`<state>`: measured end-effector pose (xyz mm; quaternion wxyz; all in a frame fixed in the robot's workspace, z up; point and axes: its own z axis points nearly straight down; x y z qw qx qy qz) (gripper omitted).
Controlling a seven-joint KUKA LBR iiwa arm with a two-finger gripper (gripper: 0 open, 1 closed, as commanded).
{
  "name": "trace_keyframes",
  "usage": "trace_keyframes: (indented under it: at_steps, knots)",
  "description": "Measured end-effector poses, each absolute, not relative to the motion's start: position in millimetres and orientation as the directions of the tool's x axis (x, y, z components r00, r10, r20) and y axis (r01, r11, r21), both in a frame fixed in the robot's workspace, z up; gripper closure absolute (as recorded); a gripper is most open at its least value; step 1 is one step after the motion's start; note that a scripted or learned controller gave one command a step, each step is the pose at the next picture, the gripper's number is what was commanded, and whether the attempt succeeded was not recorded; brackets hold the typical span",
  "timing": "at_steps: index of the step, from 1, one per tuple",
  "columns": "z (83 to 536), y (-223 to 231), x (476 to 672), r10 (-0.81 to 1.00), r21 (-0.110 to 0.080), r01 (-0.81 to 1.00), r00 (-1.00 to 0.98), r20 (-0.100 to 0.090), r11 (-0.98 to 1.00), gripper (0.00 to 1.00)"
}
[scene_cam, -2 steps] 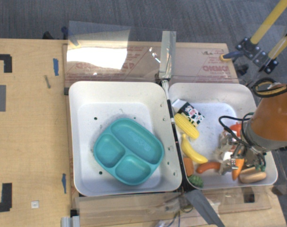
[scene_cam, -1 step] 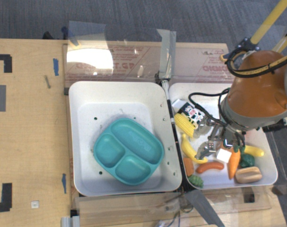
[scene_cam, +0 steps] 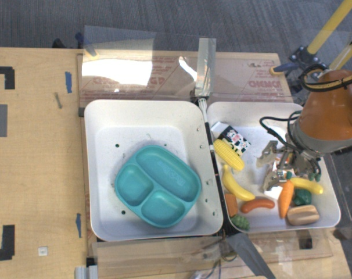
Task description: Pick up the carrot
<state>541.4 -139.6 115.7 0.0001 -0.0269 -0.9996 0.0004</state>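
Gripper (scene_cam: 279, 168) low over right bin (scene_cam: 333, 214); grip state cannot be told. Carrot (scene_cam: 286, 197) lies just below it, beside hot dog bun (scene_cam: 302, 215). Red cardboard (scene_cam: 245, 74) lettering unreadable.

You're looking down from one fixed camera above the bench (scene_cam: 31, 156), tilted at a slant, far enough back to take in both white bins: the left bin (scene_cam: 100, 121) and the right bin (scene_cam: 327, 214) sit side by side, floor beyond the far edge.
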Motion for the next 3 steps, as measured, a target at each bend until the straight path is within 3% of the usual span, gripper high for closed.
trace_keyframes:
  at_steps: [1, 2, 3]
  knots:
    - [110, -113, 486.0, -0.227, 0.001, -0.227, -0.974, -0.001, 0.974, 1.00]
    - [89, -164, 502.1, -0.330, -0.003, -0.330, -0.944, -0.008, 0.944, 1.00]
    - [89, -101, 510.9, -0.033, -0.001, -0.033, -0.999, -0.010, 0.999, 1.00]
